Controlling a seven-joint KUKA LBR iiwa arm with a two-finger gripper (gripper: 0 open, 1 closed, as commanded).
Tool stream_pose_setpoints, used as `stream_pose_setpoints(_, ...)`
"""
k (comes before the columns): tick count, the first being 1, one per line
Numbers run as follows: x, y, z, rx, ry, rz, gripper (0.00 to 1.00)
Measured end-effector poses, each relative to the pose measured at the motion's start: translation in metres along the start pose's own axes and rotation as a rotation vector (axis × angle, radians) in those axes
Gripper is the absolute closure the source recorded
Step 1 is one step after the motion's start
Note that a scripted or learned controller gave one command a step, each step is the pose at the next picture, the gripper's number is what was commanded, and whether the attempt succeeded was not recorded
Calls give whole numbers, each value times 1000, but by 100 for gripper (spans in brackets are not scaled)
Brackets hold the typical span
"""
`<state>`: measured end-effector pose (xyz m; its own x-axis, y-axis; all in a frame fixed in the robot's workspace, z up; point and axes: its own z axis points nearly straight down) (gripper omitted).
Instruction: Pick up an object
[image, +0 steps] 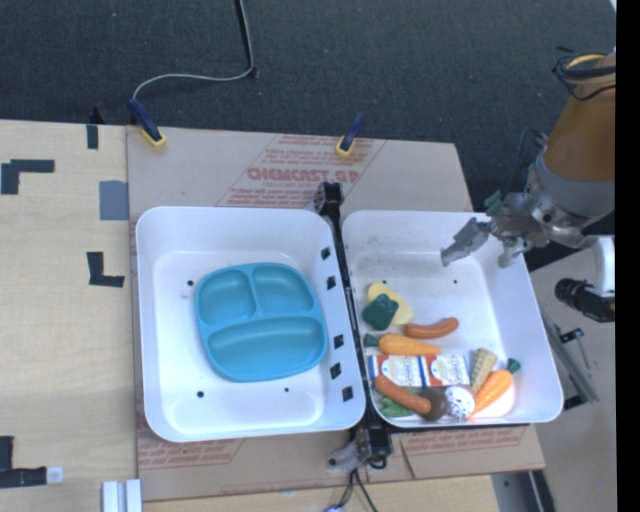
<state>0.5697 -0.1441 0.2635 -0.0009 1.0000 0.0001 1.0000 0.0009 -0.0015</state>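
Gripper (484, 247) at upper right of the frame, above the far end of the right bin (520, 300), fingers spread apart, gripping nothing. Toy food heaped at lower right, in that bin's near end: sausage (432, 327), orange carrot (492, 390), milk carton (420, 369), green-and-yellow piece (383, 308). Blue divided plate (262, 320) flat in left bin (160, 300), centre-left of the frame.

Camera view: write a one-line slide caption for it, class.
Open tool over the right bin, above piled toy food; blue tray in left bin.
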Motion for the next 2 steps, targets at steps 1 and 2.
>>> stream_pose_setpoints(1, -33, -50, 105, 2, 1, 1, 0)
stream_pose_setpoints(2, 41, -24, 177, -7, 0, -1, 0)
